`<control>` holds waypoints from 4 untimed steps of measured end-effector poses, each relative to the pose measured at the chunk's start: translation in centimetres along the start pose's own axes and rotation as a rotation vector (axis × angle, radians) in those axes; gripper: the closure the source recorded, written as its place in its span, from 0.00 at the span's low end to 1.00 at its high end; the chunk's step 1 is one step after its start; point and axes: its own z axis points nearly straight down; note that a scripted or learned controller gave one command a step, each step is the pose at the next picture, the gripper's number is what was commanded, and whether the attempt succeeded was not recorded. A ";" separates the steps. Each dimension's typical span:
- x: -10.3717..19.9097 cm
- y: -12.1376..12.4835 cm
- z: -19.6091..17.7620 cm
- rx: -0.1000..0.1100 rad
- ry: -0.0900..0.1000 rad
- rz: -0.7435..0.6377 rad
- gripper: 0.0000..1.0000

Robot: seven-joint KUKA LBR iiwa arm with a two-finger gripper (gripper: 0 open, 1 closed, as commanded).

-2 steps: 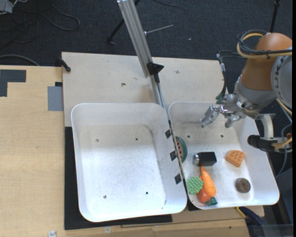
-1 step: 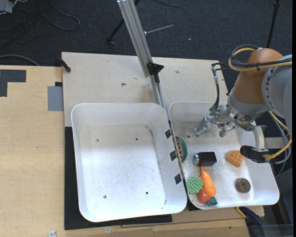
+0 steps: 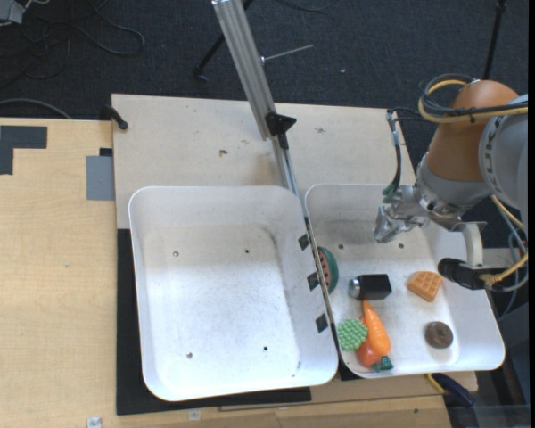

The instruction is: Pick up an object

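hand (image 3: 388, 227) hovered above right bin (image 3: 481, 350), grip state unreadable | black block (image 3: 372, 285), waffle (image 3: 424, 285), carrot (image 3: 374, 328), brown disc (image 3: 440, 333) lay below

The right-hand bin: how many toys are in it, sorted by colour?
Orange: 2, the carrot and the waffle piece
Green: 2, the round knobbly piece and the disc at the bin's left wall
Black: 1, the small block
Brown: 1, the round piece
Total: 6
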 end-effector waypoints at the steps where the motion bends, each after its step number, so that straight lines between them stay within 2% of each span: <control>1: 0.0 -0.3 -4.3 -0.005 -0.001 0.001 1.00; 2: 0.1 -0.1 -8.6 -0.006 -0.001 -0.006 1.00; 3: 0.0 -0.1 -10.8 -0.004 -0.001 -0.005 1.00; 4: 5.1 -0.9 -9.4 0.002 0.002 -0.009 1.00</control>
